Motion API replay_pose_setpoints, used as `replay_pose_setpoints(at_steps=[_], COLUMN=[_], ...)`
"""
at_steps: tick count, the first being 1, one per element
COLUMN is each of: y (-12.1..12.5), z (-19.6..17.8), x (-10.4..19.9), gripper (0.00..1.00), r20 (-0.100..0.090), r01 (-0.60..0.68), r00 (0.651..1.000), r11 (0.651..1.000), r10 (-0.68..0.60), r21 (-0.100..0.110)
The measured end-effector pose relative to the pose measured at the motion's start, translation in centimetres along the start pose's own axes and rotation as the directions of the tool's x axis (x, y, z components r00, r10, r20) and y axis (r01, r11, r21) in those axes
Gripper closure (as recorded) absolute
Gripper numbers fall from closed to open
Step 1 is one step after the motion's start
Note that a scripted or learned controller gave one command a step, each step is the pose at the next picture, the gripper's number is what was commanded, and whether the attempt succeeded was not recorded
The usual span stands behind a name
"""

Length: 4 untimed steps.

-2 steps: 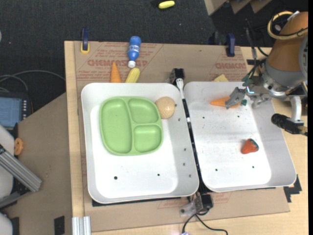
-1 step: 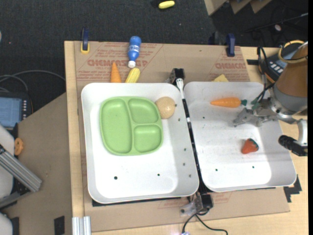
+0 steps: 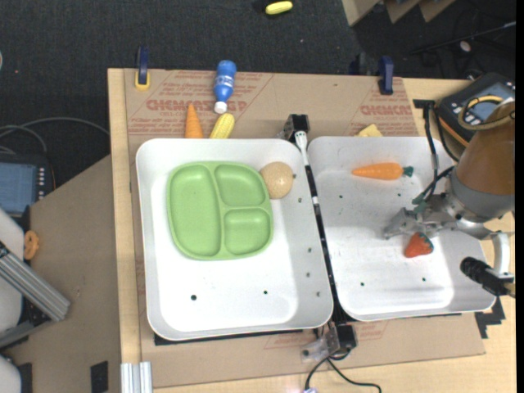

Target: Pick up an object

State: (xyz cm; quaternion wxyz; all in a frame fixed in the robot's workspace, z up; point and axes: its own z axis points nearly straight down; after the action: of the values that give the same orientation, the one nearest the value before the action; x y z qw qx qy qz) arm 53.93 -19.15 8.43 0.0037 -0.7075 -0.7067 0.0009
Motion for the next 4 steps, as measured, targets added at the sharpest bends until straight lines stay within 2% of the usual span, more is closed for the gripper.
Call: replay_pose_setpoints(at_steps=[1, 3, 4], y=[-4.3, -4.1, -4.1], z=[0.0, 0.0, -1.0], x=[1.2, 1.1, 1.1], gripper=[0.00, 0.00, 1.00], r20=[0.001, 0.003, 0.004], r01=[0.000, 0.000, 0.000], r00=[1.000, 1.000, 1.000], r11=[1.000, 1.000, 1.000], r10=[0.000, 0.000, 0.000], r21=[-0.001, -0.005, -0.008])
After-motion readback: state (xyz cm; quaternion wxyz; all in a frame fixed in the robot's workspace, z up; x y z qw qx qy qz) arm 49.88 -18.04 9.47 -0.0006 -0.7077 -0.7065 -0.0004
